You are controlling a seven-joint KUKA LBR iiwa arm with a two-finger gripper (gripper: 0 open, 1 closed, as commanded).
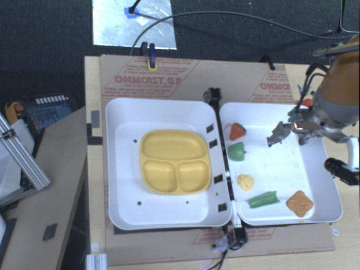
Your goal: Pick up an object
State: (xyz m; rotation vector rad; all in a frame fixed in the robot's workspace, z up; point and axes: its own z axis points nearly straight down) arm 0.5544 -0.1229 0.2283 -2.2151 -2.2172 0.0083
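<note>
Two white bins are set side by side on a board (185, 75) printed "CHEMCAST GP" in red, read twice though the right print is partly cut off by the arm (340, 86). A yellow tray (174, 161) with three compartments is seen in the left bin (121, 151). Five small items lie in the right bin (320, 167): an orange-red piece (238, 131) and a green piece (237, 151) near the divider, a pale yellow lump (245, 181), a green pod (263, 199), and a tan waffle (299, 203) at the front right. The gripper (279, 133) is seen over the bin's back part, apart from all items; nothing is seen held, its grip state cannot be told. Small items are too blurred to be identified
</note>
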